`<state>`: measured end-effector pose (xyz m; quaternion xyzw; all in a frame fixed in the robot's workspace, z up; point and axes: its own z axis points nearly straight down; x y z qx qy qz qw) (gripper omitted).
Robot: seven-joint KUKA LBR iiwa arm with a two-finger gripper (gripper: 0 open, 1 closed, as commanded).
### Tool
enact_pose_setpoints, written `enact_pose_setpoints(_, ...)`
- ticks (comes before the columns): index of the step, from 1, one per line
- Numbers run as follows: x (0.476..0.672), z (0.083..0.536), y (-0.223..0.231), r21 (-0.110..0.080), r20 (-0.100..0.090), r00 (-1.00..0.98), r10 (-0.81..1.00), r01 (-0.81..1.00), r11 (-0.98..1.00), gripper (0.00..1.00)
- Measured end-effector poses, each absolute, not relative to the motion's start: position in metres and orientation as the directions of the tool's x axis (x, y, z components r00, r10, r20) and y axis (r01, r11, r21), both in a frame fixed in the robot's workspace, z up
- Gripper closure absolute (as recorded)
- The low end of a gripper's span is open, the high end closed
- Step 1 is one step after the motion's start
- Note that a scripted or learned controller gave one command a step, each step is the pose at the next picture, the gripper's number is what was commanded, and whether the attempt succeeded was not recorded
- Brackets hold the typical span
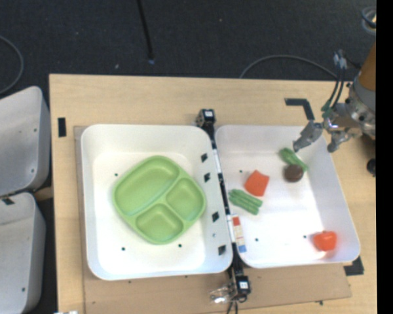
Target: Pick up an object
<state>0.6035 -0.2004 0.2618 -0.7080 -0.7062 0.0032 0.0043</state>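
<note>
reaching in from the right, low over the far right corner of the right bin [340, 195], gripper [318, 136] tilted down toward the bin floor. one of the fingers [306, 138] slants toward a small green piece [290, 157], tip just beside its upper end; the other hard to make out against the wrist hardware, so cannot tell whether spread or closed, and nothing seen clamped between them. no object lifted yet.

candidates for the pick all lying loose on the right bin floor: the green piece nearest the gripper, a dark brown round thing [293, 173] touching or just beside its lower end, an orange block [256, 183] near the middle, a longer green pod [245, 201] just beside it toward the divider, and an orange-red piece [325, 241] well apart by the near right corner. scattered like this, probably to leave room for fingers around each, though the green-and-brown pair sits crowded.

left bin [92, 241] bearing a green sectioned plate [158, 199], flat, away from the action. both bins side by side on the counter [137, 97].
</note>
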Motion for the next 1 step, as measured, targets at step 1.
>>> enact_pose_setpoints(1,0.6056,0.2690,-0.1998,0.001,0.000,0.000,1.000,1.000,0.000,0.00)
